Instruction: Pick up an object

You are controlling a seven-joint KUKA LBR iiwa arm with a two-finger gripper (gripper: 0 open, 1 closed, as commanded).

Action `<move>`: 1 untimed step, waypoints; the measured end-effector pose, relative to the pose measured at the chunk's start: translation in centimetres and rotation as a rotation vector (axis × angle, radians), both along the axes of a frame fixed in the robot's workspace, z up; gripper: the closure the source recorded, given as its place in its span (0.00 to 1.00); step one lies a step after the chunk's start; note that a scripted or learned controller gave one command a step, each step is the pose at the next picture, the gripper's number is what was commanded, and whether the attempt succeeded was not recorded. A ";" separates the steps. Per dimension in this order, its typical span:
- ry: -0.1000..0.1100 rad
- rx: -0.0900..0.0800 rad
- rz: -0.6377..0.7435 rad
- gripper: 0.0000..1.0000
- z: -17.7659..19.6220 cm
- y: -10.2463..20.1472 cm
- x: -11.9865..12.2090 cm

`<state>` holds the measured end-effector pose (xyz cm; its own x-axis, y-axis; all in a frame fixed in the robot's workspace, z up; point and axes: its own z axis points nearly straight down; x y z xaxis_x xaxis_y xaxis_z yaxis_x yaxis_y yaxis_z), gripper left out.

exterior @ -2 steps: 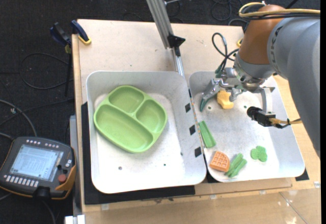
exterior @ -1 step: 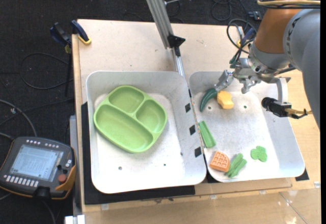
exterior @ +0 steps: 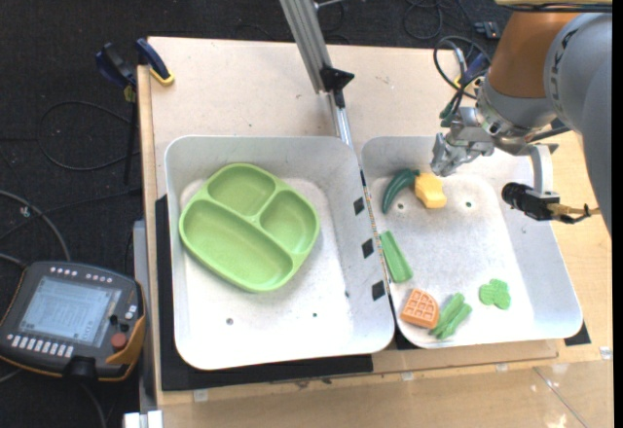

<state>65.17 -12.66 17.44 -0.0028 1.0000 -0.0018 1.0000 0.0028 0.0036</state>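
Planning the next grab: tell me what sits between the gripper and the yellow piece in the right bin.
Nothing visible. The gripper hangs just above the yellow piece, with no object between them. The dark green pepper lies close beside it on its left.

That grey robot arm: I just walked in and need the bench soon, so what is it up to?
The grey arm with the orange band reaches in from the right over the right-hand white bin. Its claw hangs just above a small yellow toy piece, next to a curved dark green toy pepper; nothing is lifted yet. A green stick, an orange waffle-like toy and two green toys lie nearer the front. The left white bin holds a green divided plate.
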 end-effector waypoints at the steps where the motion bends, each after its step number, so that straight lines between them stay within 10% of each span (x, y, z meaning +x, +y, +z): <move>1: -0.003 0.002 0.003 1.00 4.1 2.4 1.9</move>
